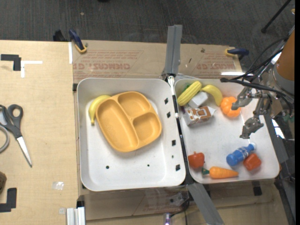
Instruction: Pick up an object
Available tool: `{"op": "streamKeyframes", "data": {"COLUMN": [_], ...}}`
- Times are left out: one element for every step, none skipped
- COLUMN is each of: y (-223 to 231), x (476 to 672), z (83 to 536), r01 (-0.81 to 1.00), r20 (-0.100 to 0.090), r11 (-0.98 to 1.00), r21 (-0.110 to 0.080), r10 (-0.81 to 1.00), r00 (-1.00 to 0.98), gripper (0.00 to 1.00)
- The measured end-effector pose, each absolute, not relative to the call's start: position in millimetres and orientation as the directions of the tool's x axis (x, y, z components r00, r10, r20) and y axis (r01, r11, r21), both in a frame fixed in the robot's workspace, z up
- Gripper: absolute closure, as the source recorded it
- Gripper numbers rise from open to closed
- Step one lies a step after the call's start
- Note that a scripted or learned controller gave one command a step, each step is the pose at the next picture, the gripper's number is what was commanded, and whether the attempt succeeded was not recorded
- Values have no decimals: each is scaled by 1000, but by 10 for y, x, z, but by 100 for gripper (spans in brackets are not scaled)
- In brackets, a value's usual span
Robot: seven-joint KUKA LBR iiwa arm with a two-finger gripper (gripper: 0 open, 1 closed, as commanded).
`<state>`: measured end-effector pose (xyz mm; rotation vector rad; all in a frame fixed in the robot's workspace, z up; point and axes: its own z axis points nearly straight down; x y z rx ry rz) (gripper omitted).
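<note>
My gripper (245, 114) hangs over the right side of the right bin (220, 139), open, with nothing between its fingers. One fingertip is close to a small orange (228, 106); the other is above bare bin floor. Behind the orange lie a yellow banana (214, 92) and an ear of corn (188, 92), with a small brown-and-white carton (198, 114) beside them. Toward the front edge lie a red pepper (196, 159), a carrot (223, 173), a blue bottle (240, 155) and a red-orange item (252, 161).
The left bin (93, 168) holds a yellow divided plate (129, 121) with a second banana (95, 108) tucked against its left side. A grey divider bar (172, 55) runs between the bins. Scissors (16, 130) lie on the bench at far left.
</note>
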<state>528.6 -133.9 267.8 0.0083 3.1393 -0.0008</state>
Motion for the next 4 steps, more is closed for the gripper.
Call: {"op": "streamKeyframes", "data": {"y": [-1586,-2060,-1780,-1866], "x": [5368,5076,6069,5656], "z": [1369,924,940,929], "r01": [-27,-4,54,162], "r20": [-3,-2,-7,-3], "r11": [1000,1000,999,987], "r21": [-1,0,0,0], "r10": [-27,-4,54,162], "r00": [-1000,-1000,-999,-987], "gripper": [0,0,0,0]}}
